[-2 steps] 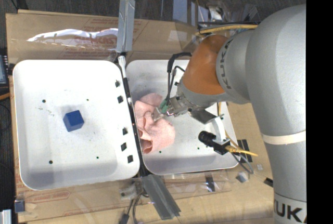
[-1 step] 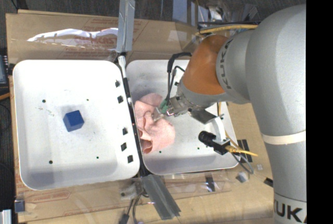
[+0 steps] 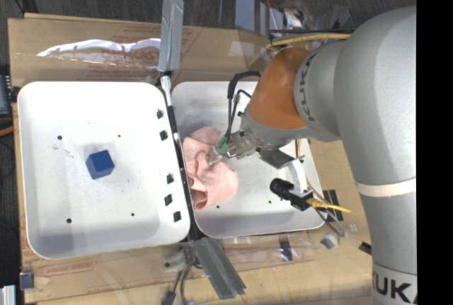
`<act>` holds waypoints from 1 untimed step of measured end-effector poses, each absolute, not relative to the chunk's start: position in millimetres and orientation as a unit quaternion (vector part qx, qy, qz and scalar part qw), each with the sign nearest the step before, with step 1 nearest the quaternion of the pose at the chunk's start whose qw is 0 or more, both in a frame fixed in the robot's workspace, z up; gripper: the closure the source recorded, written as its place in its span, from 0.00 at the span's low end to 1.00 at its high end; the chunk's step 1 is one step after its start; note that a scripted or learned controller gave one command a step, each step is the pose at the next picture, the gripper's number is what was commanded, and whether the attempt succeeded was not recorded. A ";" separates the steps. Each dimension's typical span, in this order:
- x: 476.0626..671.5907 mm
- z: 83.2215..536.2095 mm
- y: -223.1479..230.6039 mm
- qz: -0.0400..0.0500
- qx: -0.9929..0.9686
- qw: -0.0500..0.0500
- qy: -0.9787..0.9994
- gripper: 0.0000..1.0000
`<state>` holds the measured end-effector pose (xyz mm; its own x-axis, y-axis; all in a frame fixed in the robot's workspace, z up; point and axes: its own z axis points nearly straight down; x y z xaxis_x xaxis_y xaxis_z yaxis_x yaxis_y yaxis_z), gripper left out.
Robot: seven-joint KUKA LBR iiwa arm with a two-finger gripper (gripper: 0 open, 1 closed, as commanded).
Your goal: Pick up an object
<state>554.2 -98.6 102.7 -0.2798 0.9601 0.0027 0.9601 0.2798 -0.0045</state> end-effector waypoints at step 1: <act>554.2 102.7 -98.6 0.001 -0.600 0.002 -0.800 0.00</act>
<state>554.2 -98.6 102.7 -0.2798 0.9601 0.0027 0.9601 0.2798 -0.0045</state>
